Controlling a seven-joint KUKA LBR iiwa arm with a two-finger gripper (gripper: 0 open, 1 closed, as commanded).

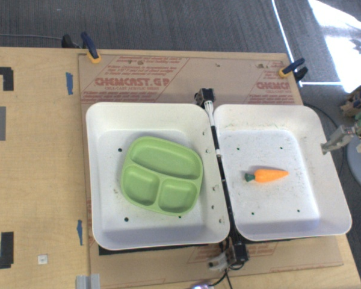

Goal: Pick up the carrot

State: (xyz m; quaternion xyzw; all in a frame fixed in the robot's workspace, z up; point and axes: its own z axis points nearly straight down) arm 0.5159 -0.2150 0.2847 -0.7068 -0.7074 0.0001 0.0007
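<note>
carrot (266, 176) in right bin (325, 218), divided plate (161, 174) in left bin (102, 221)

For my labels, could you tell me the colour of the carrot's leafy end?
Green, on the carrot, seen in the camera view.

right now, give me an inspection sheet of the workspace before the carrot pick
surface: wooden bench with a cardboard sheet clamped on it, bearing the left bin and right bin side by side
job's things: carrot lying on its side mid right bin, green end toward the left bin, nothing touching it
clutter: green divided plate in the left bin; blue tape marks on the bench
grippers: gripper at the right bin's right rim, well apart from the carrot; finger state cannot be told
cables: dark cable on the floor beyond the bench, far left
surroundings: grey carpet, white floor line, sunlit patch
</note>
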